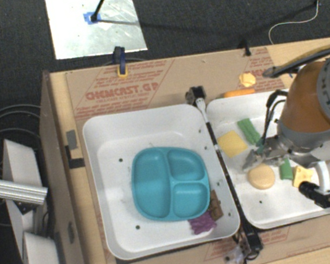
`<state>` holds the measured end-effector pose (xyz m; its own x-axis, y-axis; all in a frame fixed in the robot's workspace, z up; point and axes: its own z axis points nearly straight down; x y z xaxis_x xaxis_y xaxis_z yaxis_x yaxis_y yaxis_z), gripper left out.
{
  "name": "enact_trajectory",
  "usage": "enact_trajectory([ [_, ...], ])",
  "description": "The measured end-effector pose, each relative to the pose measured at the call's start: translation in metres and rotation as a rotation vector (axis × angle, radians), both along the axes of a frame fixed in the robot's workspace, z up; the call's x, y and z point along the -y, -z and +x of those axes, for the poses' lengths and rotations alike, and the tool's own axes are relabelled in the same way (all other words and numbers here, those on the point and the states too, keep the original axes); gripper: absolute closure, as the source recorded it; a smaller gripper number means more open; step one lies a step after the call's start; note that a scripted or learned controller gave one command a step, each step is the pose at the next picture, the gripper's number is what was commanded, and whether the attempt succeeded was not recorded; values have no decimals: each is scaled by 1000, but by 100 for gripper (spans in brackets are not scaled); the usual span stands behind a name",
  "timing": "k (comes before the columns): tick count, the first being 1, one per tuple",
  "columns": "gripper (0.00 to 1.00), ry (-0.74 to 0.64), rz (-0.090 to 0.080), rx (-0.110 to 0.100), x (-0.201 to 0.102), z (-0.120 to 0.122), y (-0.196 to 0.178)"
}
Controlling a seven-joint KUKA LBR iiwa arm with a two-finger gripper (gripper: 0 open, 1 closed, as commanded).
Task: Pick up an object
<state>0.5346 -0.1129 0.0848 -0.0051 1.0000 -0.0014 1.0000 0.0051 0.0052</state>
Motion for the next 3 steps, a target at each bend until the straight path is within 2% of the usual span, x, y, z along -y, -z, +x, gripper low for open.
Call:
enact_trajectory([
  [1, 0, 4, 3, -8, -18, -33, 1],
  [2, 100, 3, 2, -3, -17, -31, -10],
  [3, 100, -9, 4, 8, -96, 16, -105],
])
